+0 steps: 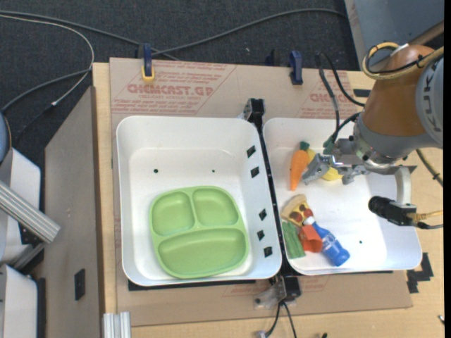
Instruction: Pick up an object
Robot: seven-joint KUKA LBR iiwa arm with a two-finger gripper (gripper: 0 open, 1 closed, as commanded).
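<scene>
My gripper [331, 172] hangs low over the upper part of the right bin [394, 259]. It is open, and its fingers [313, 174] straddle a small yellow object [330, 175] lying on the bin floor. An orange toy carrot [300, 164] with a green top lies just left of the gripper. Closer to the front are a pizza slice toy [296, 210], a red piece [311, 241], a blue bottle [332, 246] and a green piece [291, 241] against the bin's left wall.
The left bin [134, 189] holds a green divided plate [200, 230]. A black divider with clips [262, 189] runs between the bins. A black part of the arm [392, 210] reaches over the right bin's right side. Cables cross behind the bins.
</scene>
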